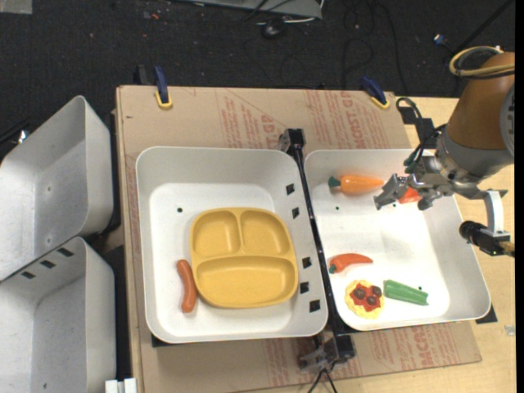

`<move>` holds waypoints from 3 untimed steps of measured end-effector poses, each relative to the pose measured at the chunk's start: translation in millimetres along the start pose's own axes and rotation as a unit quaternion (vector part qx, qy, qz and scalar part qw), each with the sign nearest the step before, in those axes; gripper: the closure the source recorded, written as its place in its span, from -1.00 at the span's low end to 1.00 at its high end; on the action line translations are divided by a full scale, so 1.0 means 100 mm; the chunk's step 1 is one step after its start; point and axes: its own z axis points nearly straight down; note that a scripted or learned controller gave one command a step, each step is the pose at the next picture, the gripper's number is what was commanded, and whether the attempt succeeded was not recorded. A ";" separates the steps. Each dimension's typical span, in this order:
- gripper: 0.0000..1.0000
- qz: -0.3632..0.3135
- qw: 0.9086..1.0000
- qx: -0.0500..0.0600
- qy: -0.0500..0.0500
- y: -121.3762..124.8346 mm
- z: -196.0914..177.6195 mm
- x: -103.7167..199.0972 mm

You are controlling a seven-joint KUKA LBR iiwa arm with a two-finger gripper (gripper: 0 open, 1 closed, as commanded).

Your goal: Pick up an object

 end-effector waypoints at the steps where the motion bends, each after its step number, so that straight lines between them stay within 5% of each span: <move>1: -1.00 0.001 1.000 0.000 0.000 -0.01 0.62 -0.07; 2: 1.00 0.000 1.000 -0.004 -0.002 0.01 0.47 -0.07; 3: 1.00 0.001 1.000 -0.006 -0.002 -0.08 -0.07 -0.08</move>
